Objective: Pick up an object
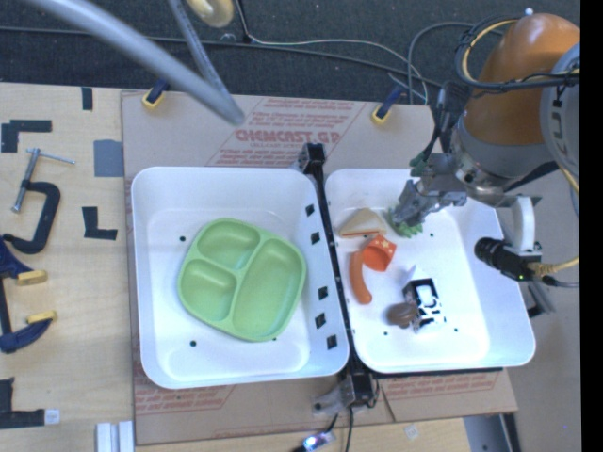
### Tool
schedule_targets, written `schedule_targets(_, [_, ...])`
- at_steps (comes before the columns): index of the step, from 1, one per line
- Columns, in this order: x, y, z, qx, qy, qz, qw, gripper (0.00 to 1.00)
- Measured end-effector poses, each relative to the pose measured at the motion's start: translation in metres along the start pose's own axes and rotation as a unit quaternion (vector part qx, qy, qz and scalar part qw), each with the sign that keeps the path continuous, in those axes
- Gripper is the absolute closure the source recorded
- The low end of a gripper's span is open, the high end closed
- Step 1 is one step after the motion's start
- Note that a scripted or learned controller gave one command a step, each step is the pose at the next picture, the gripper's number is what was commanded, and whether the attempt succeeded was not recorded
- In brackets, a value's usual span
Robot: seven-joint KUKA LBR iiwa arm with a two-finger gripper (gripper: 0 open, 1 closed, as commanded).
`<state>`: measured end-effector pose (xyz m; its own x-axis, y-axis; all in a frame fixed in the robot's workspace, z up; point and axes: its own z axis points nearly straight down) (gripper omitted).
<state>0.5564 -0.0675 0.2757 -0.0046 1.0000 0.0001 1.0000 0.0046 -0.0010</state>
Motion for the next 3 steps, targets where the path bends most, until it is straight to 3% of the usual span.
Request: schedule_targets(3, [0.147, -0.005, 0.05, 0.002, 0.0, 0.0, 1.0, 1.0])
